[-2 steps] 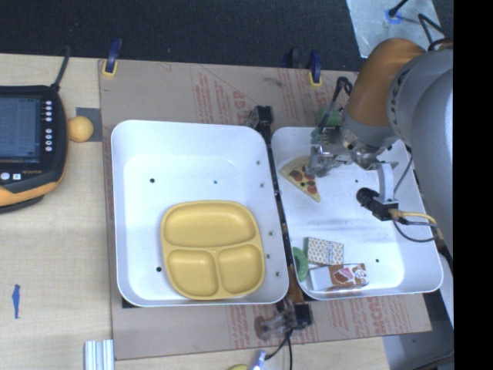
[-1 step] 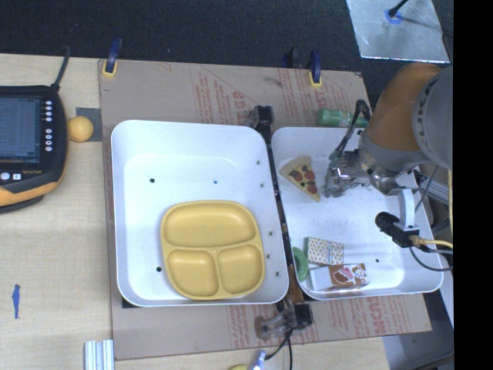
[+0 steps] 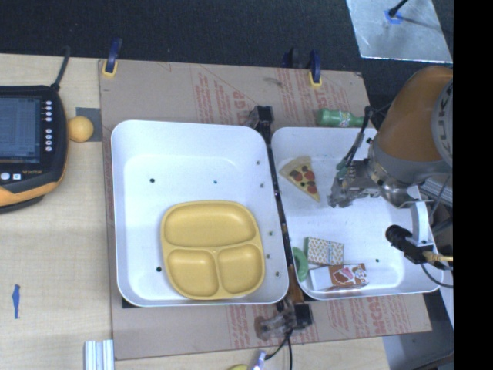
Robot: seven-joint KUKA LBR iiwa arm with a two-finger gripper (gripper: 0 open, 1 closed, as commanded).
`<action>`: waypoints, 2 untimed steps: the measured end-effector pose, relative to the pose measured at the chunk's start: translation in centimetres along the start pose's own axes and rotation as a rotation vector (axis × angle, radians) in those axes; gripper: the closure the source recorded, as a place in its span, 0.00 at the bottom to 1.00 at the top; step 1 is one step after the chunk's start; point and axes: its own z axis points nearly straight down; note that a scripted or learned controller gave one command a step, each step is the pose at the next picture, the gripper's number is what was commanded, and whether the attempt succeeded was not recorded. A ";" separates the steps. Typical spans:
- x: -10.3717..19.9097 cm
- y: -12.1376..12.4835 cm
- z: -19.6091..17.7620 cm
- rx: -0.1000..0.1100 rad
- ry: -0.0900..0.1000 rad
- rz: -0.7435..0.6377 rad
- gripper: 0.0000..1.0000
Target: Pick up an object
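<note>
- The arm [image 3: 412, 129], grey with an orange band, reaches in from the right over the right-hand bin [image 3: 385, 284].
- Its end effector [image 3: 343, 195] hangs low over the middle of that bin, just right of the pizza slice [image 3: 302, 177].
- Whether the end effector is wide or narrow I cannot tell; it is small and dark here, and nothing shows between its tips.
- The pizza slice, a toy wedge with red spots, lies flat on the bin floor near the bin's left wall, apart from the end effector.
- Toward the bin's near wall lie a small patterned packet [image 3: 324, 250] and, just below it, a red and white card [image 3: 347, 276].
- A green item [image 3: 300, 262] sits against the left wall beside the packet.
- The left-hand bin [image 3: 139, 160] holds a yellow divided plate [image 3: 212, 248] with three compartments, toward its near side.
- On the counter [image 3: 46, 284], left of the left-hand bin, rest a control pendant [image 3: 27, 145] and a small yellow ball [image 3: 80, 128].
- A green bottle [image 3: 337, 118] lies just beyond the right-hand bin's far edge.
</note>
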 end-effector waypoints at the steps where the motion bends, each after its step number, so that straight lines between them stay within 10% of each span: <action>1: 0.0 0.0 0.0 0.000 0.000 0.001 0.00; 2: 0.0 7.7 6.1 -0.007 -0.001 0.000 0.00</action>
